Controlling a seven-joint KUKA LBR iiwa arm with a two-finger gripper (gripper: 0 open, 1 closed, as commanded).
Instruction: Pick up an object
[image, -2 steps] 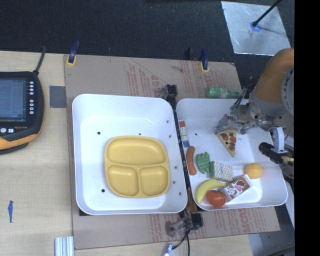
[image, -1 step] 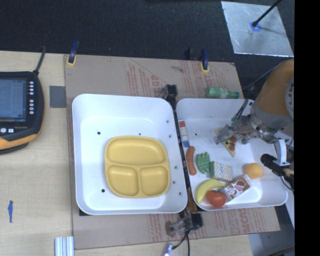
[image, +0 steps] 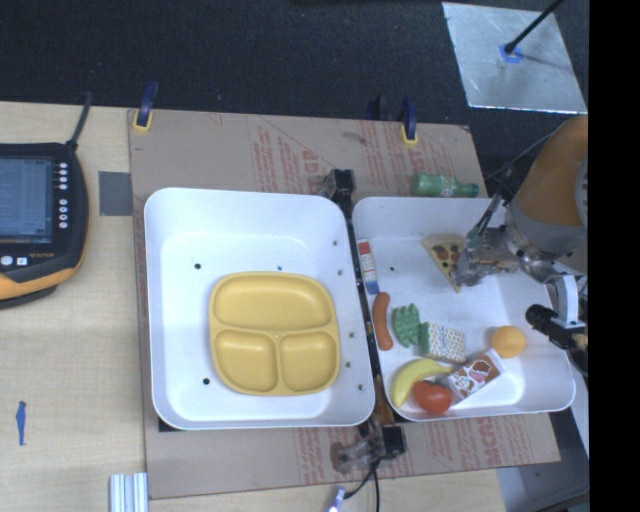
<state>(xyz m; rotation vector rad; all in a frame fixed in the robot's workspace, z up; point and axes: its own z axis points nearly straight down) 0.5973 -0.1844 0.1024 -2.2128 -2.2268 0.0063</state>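
Your gripper (image: 468, 262) sits over the pizza slice (image: 441, 252) in the right bin (image: 400, 215); you cannot tell its grip. Sausage (image: 382, 320), banana (image: 415, 377), tomato (image: 433, 397) and orange (image: 508, 341) crowd the near side. The left bin (image: 180, 230) holds a yellow tray (image: 273, 332). No writing is legible.

Robotics lab: teach pendant (image: 35, 222) at left edge, cardboard sheet (image: 250, 150) clamped to surface (image: 60, 400), white bins (image: 170, 225) of toy food.
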